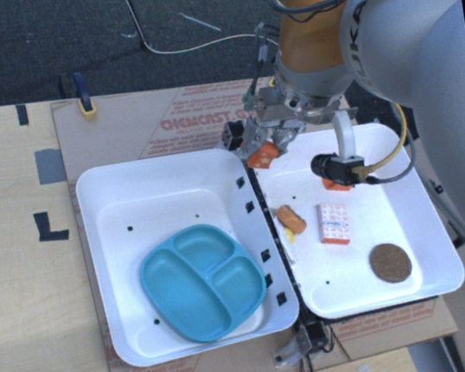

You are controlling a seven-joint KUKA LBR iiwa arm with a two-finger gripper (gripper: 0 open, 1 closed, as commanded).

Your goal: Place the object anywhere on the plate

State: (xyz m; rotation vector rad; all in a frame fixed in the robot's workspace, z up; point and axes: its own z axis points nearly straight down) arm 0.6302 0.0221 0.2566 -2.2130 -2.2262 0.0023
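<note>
A: Three items lie in the right bin [422, 221]; an orange object [261, 156] sits at the gripper [262, 143], over the divider; held?
B: Looks pinched between narrow fingers; plate [202, 280] is in the left bin [106, 244]; weak grip could drop it short.

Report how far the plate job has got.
Done: nothing lies on the blue plate in the left bin. In hand: the gripper hovers by the divider near an orange object; grasp unclear. Left: the hot dog, box and cookie sit in the right bin.
</note>
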